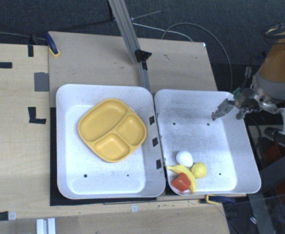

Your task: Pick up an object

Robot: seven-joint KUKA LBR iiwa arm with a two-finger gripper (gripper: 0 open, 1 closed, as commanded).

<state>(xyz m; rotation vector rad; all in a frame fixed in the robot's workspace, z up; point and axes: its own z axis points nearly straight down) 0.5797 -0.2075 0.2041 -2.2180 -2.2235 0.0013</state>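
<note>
Two white bins [106,186] on wooden bench [15,145]

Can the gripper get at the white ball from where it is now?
Probably yes: the gripper hangs over the right bin's far edge, and bare floor lies between it and the white ball.

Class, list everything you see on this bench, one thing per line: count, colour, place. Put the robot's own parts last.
Divided plate: one, yellow, three compartments, in the left bin.
White ball: one, white, near the front left corner of the right bin.
Yellow ball: one, yellow, just right of the white ball.
Banana: one, yellow, front left corner of the right bin.
Red object: one, red, against the banana; kind unclear.
Bins: two, white, shallow, side by side.
Clamps: two, blue and yellow, at the bench's back left and front.
Arm: one, orange band, right edge.
End effector: one, grey, above the right bin's back right part.
</note>
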